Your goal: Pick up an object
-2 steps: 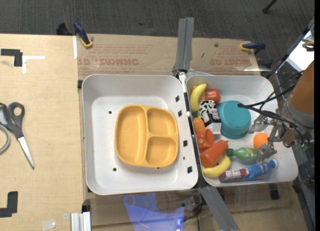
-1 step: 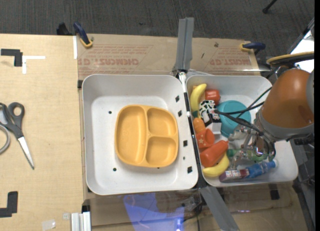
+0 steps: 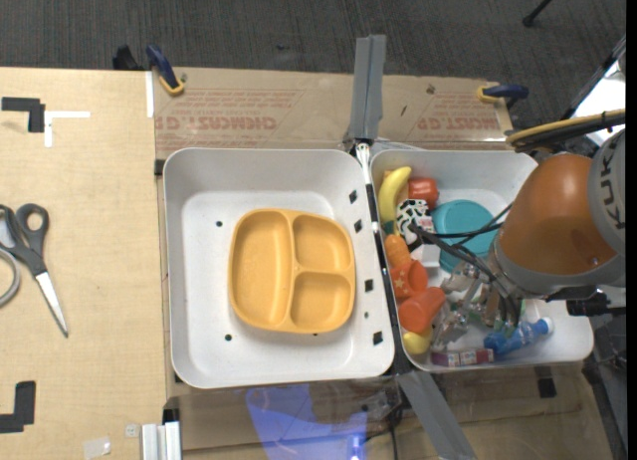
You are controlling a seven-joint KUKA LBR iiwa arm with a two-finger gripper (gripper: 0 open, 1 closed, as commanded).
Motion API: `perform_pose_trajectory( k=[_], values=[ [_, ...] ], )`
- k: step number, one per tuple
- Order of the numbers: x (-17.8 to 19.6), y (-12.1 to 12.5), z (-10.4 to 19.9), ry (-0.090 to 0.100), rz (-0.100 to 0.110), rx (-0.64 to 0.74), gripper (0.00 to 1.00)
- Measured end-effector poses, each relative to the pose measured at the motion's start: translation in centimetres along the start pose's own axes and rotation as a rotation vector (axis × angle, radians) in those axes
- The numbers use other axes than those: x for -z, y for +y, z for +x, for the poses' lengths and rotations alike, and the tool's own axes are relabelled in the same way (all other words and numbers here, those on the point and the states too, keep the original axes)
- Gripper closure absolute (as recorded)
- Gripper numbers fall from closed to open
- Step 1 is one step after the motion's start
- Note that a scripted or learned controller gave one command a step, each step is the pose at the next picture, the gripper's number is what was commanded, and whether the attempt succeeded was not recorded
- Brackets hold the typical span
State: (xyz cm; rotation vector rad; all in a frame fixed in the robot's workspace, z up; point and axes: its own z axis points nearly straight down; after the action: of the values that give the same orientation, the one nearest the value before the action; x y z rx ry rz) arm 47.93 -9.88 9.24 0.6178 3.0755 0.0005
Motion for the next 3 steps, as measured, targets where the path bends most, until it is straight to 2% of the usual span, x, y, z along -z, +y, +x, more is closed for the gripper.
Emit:
perform_pose_trajectory(
  k=[1, 2, 3],
  values=[
    [0.0, -3.5, -6.5, 0.001, 0.001, 0.09, 0.0],
    [1.0, -3.3, -6.6, -0.003, 0.001, 0.094, 1.0],
    [12.5, 0.9, -7.0, 0.002, 0.001, 0.046, 1.0]
  ],
)
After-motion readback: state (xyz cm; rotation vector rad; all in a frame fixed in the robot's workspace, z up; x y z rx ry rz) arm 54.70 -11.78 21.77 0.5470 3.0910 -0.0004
